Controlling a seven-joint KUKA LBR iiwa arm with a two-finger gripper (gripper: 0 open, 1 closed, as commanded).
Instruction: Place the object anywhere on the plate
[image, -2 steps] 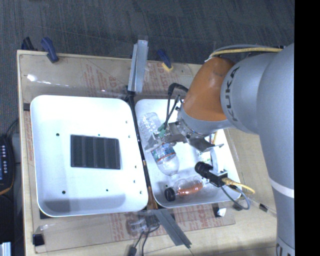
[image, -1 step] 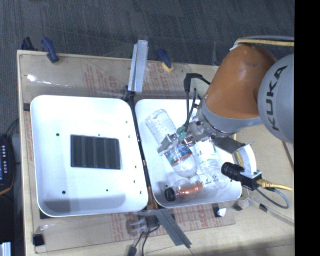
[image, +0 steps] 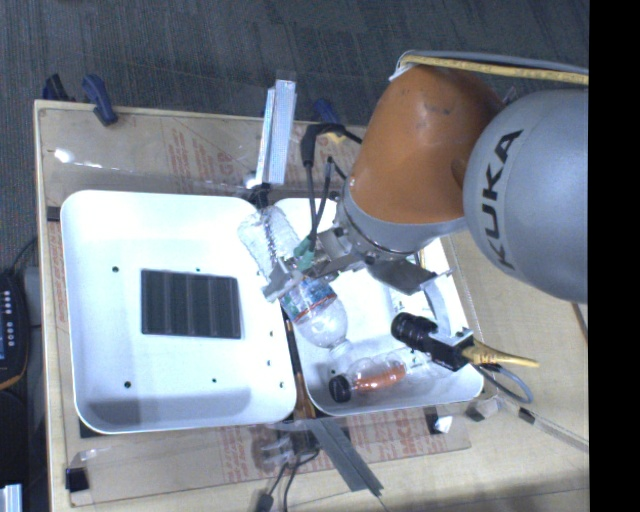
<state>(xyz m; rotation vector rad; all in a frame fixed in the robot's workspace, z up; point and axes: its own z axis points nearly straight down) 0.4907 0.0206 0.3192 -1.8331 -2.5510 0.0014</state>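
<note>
My arm (image: 530, 170) entered from the right, its grey link high and nearest the camera. The orange band (image: 420, 150) sat just left of that link, directly above the wrist. From there my gripper (image: 300, 265) extended down and leftward, low, near mid-view.

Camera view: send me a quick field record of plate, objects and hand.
plate: dark ribbed rectangle, flat in left bin
clear bottle: blue label, lying by the left wall of right bin
small bottle: orange contents, black cap, near end of right bin
hand: over the clear bottle's upper part
task: no object on plate yet
</note>
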